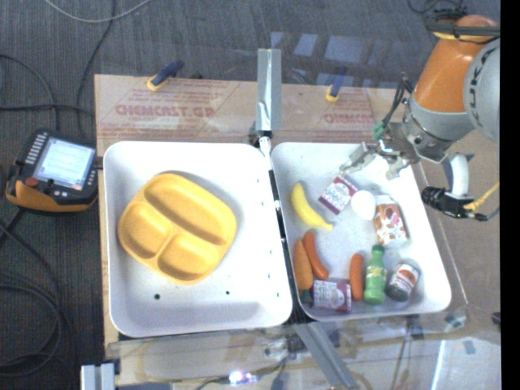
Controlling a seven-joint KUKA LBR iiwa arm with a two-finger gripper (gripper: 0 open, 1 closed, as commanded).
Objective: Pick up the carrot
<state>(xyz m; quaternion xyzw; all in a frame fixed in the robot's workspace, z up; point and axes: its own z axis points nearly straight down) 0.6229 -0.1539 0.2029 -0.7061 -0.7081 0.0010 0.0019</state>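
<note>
We see the gripper spread open and holding nothing, above the right bin. The carrot lies untouched, so the whole pick remains.

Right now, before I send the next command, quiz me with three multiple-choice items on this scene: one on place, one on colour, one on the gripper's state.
1. Where does the banana lie?
A. In the left bin
B. In the right bin
C. On the floor

2. What colour is the divided tray in the left bin?
A. Yellow
B. Blue
C. Green

3. How is the gripper?
A. Shut on the carrot
B. Open, holding nothing
C. Shut on the banana

Answers: 1 B, it rests near the left wall of the right bin. 2 A, the tray is plainly yellow. 3 B, its fingers spread apart above the bin's far end, well away from the carrot.
</note>
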